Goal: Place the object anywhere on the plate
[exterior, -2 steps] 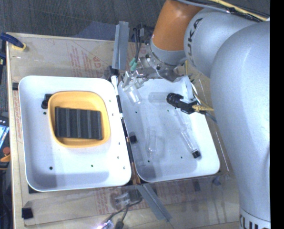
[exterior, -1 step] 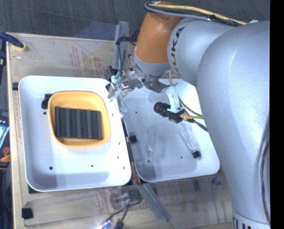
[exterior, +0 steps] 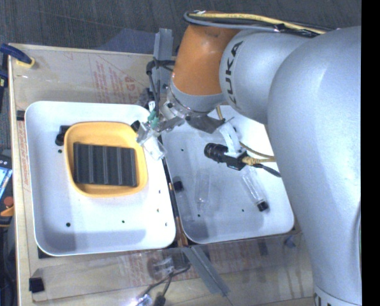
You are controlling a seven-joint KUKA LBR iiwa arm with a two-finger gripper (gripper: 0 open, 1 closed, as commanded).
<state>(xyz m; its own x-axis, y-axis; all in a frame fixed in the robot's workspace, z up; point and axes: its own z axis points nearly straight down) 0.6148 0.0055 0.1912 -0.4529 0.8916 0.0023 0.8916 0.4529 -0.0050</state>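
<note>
Camera view: hand (exterior: 150, 131) hovers at yellow plate's (exterior: 81, 134) right rim, clear object (exterior: 153, 146) just below

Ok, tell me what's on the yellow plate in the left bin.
A dark ribbed rack lies on the yellow plate, filling its middle. The plate surface beneath it is covered. The claw hovers at the plate's right edge.

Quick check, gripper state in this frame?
Gripper: over the yellow plate's right edge; open or closed cannot be told, and no held object is discernible.
</note>
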